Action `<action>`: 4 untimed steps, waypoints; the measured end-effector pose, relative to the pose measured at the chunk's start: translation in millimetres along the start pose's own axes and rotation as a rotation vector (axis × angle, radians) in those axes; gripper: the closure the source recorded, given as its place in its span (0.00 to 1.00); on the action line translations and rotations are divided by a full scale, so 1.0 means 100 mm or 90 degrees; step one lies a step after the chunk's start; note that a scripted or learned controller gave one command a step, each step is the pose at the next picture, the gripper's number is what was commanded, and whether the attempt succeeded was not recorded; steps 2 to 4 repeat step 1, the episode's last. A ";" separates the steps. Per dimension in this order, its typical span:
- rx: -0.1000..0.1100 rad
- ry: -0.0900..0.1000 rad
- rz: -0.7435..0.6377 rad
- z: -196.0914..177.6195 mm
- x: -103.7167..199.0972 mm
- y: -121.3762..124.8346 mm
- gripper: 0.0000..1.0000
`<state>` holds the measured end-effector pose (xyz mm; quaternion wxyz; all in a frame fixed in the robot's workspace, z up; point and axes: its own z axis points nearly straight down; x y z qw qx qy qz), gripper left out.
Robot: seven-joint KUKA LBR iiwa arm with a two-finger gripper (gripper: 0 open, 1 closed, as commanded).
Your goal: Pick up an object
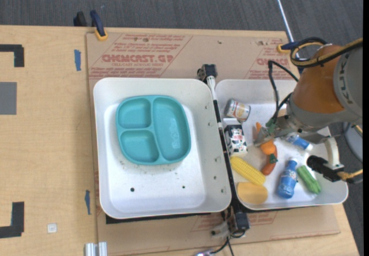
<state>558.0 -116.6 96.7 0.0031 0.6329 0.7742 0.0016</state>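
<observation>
**Down among the toys in the right bin**

End effector (272,129) low in the right bin (340,196), state impossible to tell. Just below and touching or nearly so: small orange carrot (268,147), the likeliest pick. Further out: corn cob (248,170) lying diagonally, blue bottle (287,180) roughly upright in view, green piece (308,180), silver can (237,110), black-and-white carton (235,139). Left bin (109,191) holding a teal divided plate (154,130). Printed on the cardboard (138,56) atop the counter (40,151): apparently "CHEMCAST".

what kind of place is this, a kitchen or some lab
Most likely a robotics lab bench, not a kitchen: a grey and orange arm reaches over two white bins clamped to a board, and the food is toys, such as a plastic corn cob.
</observation>
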 end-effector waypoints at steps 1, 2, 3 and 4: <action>0.004 0.001 0.112 -0.88 0.68 -0.25 1.00; 0.004 0.001 0.112 -0.88 0.68 -0.25 1.00; 0.004 0.001 0.112 -0.88 0.68 -0.25 1.00; 0.004 0.001 0.112 -0.88 0.68 -0.25 1.00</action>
